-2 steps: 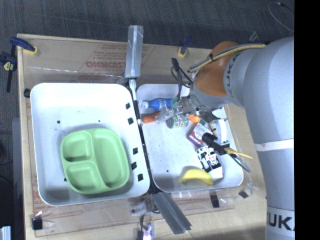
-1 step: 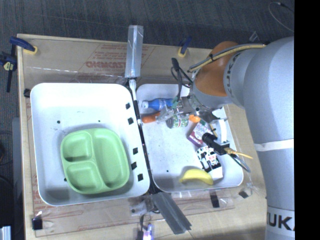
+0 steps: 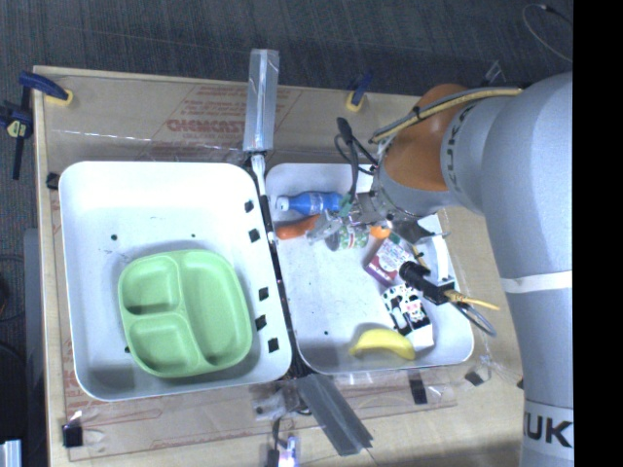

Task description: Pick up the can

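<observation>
My gripper (image 3: 343, 232) is low in the back part of the right bin (image 3: 321, 334), reaching in from the right under the orange wrist band. Just right of it, partly under the wrist, lies a small purple and white container (image 3: 386, 258) that looks like the can. A blue bottle (image 3: 310, 203) lies on its side just behind the gripper, and an orange carrot-like piece (image 3: 295, 229) lies right at its left. Clutter at the tips hides whether anything sits between them.
A banana (image 3: 383, 344) lies at the right bin's front. A black and white box (image 3: 409, 309) sits behind it near the right wall. The left bin (image 3: 88, 193) holds a green divided plate (image 3: 183, 311). The arm covers the right bin's back right corner.
</observation>
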{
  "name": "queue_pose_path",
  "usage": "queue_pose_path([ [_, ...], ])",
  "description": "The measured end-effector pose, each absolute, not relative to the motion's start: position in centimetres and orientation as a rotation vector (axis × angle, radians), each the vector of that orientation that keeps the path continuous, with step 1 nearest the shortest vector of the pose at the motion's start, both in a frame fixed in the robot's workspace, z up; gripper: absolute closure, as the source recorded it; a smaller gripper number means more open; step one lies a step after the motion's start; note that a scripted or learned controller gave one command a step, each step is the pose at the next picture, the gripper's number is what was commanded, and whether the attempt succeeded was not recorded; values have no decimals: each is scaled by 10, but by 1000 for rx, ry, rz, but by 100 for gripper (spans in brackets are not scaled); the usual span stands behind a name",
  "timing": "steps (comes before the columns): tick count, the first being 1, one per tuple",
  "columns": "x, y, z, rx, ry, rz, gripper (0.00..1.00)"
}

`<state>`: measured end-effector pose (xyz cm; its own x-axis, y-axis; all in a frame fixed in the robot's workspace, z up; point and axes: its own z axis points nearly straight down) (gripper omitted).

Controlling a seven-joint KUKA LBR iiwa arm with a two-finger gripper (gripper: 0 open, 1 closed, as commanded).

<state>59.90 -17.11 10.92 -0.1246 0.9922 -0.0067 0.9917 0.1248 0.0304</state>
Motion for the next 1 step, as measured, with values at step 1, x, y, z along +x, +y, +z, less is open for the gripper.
queue_pose_path([
  [1,619,-188,109,2010,2380,26,0],
])
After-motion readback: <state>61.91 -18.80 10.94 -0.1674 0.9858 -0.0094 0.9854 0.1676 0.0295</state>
